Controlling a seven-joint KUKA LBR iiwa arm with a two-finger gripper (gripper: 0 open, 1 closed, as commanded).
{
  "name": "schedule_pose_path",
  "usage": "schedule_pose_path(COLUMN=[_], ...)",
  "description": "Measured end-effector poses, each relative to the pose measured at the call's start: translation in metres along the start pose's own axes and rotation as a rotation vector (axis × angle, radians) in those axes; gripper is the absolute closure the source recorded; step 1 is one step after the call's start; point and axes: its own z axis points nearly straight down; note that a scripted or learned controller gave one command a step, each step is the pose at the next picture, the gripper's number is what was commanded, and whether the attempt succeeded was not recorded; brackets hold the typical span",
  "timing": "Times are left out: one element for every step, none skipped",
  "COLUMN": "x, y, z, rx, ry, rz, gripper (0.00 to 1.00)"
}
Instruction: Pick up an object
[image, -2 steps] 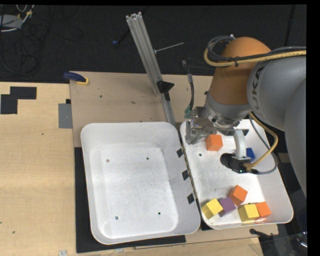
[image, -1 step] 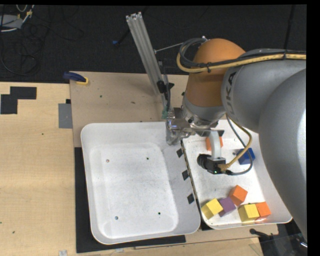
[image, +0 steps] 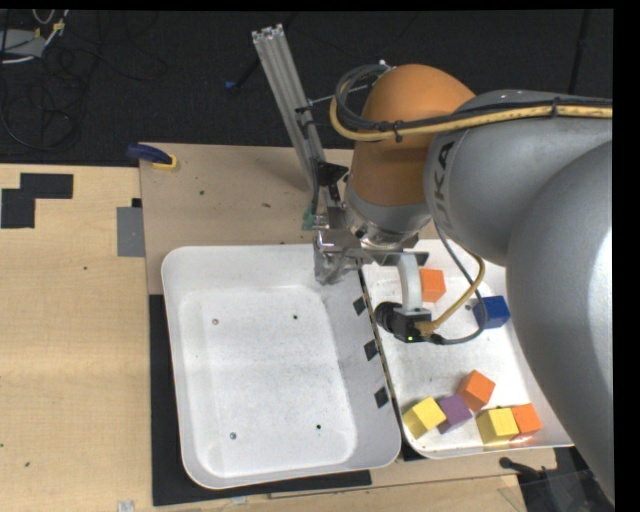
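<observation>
My gripper (image: 330, 262) hangs over the far end of the divide between the two bins, under the orange wrist band (image: 405, 130), and nothing shows in it. In the right bin (image: 435, 365) lie several foam cubes: an orange cube (image: 432, 283) and a blue cube (image: 492, 310) close to the gripper's right, and nearer the front an orange cube (image: 479, 387), a yellow cube (image: 426, 414), a purple cube (image: 455, 410), another yellow cube (image: 497, 424) and an orange one (image: 525, 418). The arm's bulk hides the right bin's far right part.
The left bin (image: 260, 370) is white with a few dark specks. A metal rail (image: 290, 95) slants up behind the gripper. A black cable (image: 415, 325) loops over the right bin. Wooden bench lies to the left.
</observation>
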Motion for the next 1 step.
schedule_pose_path(x=[-0.0003], y=[-0.0028], z=[0.0037], rx=[0.003], ry=[-0.002], rz=[0.001], gripper=[1.0])
